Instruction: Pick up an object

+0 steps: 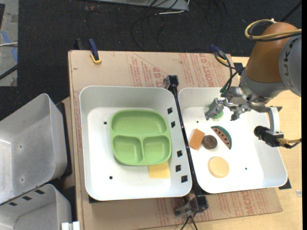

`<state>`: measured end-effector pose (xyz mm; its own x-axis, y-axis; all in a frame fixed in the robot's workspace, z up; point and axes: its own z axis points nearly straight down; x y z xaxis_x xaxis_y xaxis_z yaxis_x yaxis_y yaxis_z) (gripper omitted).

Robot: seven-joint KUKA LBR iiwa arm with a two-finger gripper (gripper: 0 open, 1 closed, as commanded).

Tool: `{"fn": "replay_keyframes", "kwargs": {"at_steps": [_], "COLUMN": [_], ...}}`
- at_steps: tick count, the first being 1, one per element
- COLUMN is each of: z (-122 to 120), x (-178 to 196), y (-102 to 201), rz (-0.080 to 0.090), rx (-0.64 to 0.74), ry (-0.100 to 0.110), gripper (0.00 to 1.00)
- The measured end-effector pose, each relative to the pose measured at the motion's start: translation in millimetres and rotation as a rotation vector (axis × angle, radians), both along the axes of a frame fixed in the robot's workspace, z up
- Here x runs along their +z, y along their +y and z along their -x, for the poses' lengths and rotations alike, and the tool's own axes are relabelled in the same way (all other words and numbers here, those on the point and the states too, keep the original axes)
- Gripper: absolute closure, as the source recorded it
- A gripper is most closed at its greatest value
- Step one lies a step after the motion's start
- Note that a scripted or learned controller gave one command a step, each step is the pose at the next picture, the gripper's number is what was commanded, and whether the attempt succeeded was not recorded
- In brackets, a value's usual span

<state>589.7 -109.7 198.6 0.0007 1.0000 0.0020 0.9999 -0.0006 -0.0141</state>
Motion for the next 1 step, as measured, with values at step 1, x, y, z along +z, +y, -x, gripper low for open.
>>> {"fn": "replay_keyframes", "kwargs": {"at_steps": [1], "z": [-3.0], "x": [7.7], "y": [0.0], "rz": [0.002], "rx": [0.002], "ry": [-0.014], "gripper": [0.00]}}
